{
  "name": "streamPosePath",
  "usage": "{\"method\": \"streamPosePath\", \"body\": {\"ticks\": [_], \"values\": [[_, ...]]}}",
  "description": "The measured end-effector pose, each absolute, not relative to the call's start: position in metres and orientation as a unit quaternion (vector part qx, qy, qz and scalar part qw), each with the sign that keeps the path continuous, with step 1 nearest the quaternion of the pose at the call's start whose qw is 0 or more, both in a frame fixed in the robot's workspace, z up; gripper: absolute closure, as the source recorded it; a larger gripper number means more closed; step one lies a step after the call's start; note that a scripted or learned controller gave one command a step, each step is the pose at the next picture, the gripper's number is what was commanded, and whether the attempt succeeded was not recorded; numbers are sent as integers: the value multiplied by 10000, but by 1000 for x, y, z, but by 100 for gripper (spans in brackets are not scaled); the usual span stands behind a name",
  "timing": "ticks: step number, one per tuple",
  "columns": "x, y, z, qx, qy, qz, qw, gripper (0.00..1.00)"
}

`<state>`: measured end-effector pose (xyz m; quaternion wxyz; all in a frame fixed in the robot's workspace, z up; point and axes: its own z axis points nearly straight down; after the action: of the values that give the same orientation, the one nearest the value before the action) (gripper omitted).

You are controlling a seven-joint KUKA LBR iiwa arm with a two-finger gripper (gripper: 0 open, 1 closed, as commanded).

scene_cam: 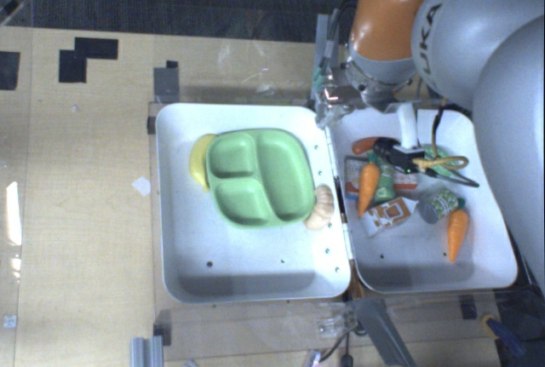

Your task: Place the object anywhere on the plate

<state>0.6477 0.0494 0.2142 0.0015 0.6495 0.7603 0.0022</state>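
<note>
A green plate with three compartments lies in the left bin, and nothing rests on it. A yellow banana-like thing pokes out from under its left edge. Against its right rim lies a small beige pastry-like piece. My gripper hangs over the far end of the divider between the two bins, beyond the plate's far right corner. I see nothing held in it.
The right bin holds an orange carrot, a second carrot, scissors, a printed packet, a small grey-green can and a red piece. The arm covers that bin's far right.
</note>
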Motion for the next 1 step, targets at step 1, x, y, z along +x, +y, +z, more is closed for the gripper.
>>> {"method": "streamPosePath", "body": {"ticks": [1], "values": [[613,142,203,6561,7547,21,9,100]]}}
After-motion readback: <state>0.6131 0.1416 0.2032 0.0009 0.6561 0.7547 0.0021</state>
